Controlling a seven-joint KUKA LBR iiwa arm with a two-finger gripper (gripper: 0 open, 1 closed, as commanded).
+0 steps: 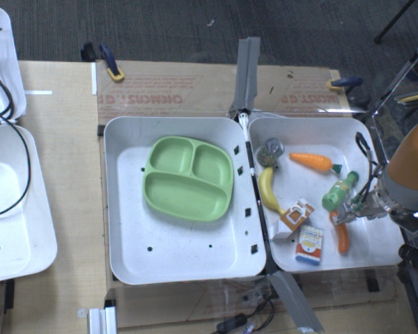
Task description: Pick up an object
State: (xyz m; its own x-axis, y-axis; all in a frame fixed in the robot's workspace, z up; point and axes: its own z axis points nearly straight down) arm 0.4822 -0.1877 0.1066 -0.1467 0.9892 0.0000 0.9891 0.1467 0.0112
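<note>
The gripper is reaching down by the green bottle; its state cannot be told, nothing lifted yet

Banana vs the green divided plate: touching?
Apart. The camera view shows the banana in the right bin and the green divided plate in the left bin, the bin walls between them.

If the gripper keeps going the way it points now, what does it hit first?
Probably the small orange carrot: the gripper sits right over its upper end in the right bin, pointing left and down. The green bottle lies close beside it. Depth is unclear.
</note>
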